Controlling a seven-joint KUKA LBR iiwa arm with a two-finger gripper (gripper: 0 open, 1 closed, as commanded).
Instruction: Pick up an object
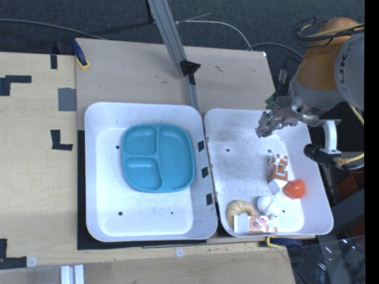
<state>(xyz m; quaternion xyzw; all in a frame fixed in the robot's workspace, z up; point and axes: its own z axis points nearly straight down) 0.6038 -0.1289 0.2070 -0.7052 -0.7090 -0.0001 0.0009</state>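
Carton (pixel 278 168) below gripper (pixel 265 128), apart

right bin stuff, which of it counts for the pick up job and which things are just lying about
For the job:
- small orange-red round object
- tan croissant-shaped piece
- small white rounded lump
- two red-and-white printed packets
- grey two-finger gripper, above the right white bin

Lying about:
- blue three-compartment plastic plate in the left white bin

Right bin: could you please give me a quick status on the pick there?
End effector above right bin, far end, nothing seen in it. Small objects clustered at near right corner: orange ball, croissant, cartons. Nothing blocking them.
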